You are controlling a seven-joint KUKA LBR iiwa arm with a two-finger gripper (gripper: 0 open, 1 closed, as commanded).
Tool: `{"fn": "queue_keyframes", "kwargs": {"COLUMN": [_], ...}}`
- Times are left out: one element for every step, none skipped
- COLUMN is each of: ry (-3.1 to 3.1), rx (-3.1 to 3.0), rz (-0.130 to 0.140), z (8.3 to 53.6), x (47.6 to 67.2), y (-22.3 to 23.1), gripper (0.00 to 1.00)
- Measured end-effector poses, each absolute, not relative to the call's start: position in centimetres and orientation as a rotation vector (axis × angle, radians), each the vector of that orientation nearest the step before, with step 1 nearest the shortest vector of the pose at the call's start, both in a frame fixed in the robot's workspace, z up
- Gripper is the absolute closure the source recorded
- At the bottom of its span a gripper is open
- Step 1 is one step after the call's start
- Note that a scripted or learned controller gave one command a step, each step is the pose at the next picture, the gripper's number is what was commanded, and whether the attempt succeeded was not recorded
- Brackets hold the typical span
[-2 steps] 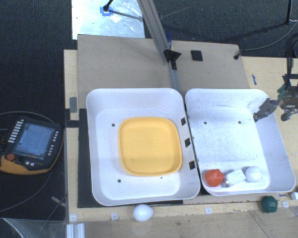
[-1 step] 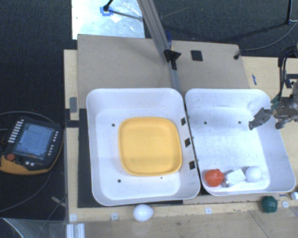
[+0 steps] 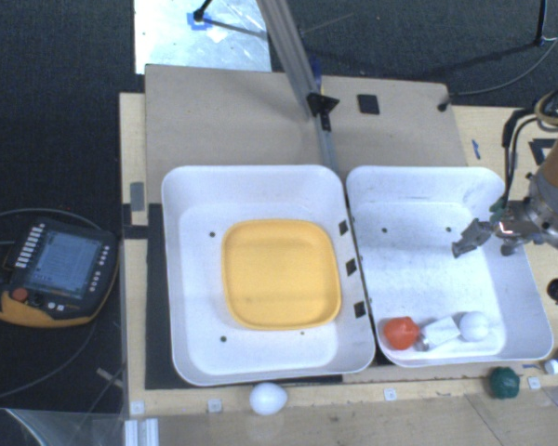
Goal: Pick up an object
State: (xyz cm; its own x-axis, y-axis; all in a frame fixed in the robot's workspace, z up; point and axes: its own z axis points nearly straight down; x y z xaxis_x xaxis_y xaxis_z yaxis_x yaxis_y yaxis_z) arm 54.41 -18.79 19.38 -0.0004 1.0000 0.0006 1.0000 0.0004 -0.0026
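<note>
Camera view, looking down at a slant on the tabletop [image 3: 214,110]. Two shallow white bins stood side by side. The left bin [image 3: 191,249] held a square yellow plate [image 3: 281,273] lying flat near its middle. The right bin [image 3: 418,258] held three things gathered along its near wall: an orange-red ball [image 3: 400,333] at the left, a small white piece [image 3: 439,333] just beside it, and a white ball [image 3: 473,325] at the right, touching or almost touching that piece. The arm [image 3: 556,189] entered from the right edge, and its end effector [image 3: 470,240] hung over the far right part of the right bin, well apart from the three things; nothing was seen between its fingers, and whether they were spread or closed could not be told. Outside the bins, a white egg-shaped object [image 3: 268,398] lay on the tabletop just in front of the left bin, a dark green ball [image 3: 504,382] lay beyond the near right corner of the right bin, and a handheld control pendant [image 3: 54,272] rested on the dark floor at the left
</note>
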Motion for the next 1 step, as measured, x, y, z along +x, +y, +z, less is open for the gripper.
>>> {"fn": "queue_keyframes", "kwargs": {"ry": [-2.219], "rx": [-2.218], "rz": [0.003], "z": [13.15], "x": [54.28], "y": [-18.50], "gripper": [0.00]}}
